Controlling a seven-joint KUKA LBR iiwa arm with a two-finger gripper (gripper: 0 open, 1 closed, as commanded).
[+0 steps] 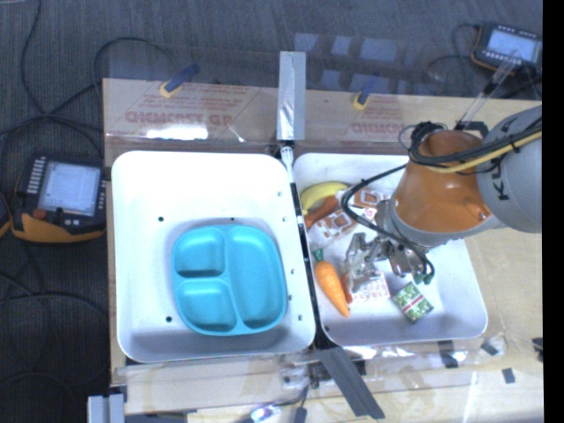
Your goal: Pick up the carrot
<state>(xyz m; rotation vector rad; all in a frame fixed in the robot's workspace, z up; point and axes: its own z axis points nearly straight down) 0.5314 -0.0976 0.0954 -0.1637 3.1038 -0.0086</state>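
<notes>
Fingers (363,263) hang just right of carrot (331,288) in right bin (458,324); spread unreadable, can't tell.

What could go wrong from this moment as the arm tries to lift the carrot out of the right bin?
1. The tool hovers beside the carrot, not over it, so it may close on nothing.
2. Packets crowd the carrot; the white packet right next to it could be caught instead.
3. The carrot lies near the bin wall, leaving little room on that side.
</notes>
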